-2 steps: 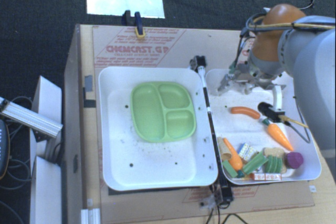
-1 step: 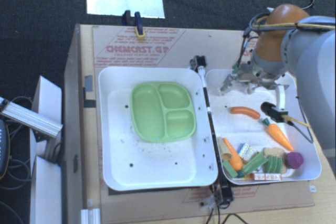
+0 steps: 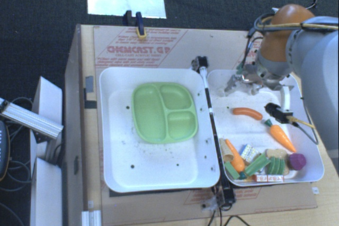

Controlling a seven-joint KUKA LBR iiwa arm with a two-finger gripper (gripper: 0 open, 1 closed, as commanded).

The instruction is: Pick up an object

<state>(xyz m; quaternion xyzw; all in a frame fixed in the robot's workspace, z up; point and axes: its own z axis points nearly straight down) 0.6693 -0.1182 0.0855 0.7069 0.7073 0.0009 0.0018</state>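
My gripper (image 3: 242, 85) hangs over the back part of the right bin (image 3: 312, 148). Its fingers are spread open with nothing between them. An orange sausage-shaped toy (image 3: 247, 112) lies just in front of it on the bin floor, apart from the fingers. A toy carrot (image 3: 281, 135) lies further right. At the bin's front edge there is a pile: a second carrot (image 3: 234, 155), green pieces (image 3: 260, 163), a purple ball (image 3: 297, 160) and a small blue-white piece (image 3: 247, 151).
The left bin (image 3: 119, 161) holds a green divided plate (image 3: 163, 112). A black-tipped divider rail (image 3: 208, 108) runs between the bins. The grey arm with its orange band (image 3: 288, 21) takes up the upper right.
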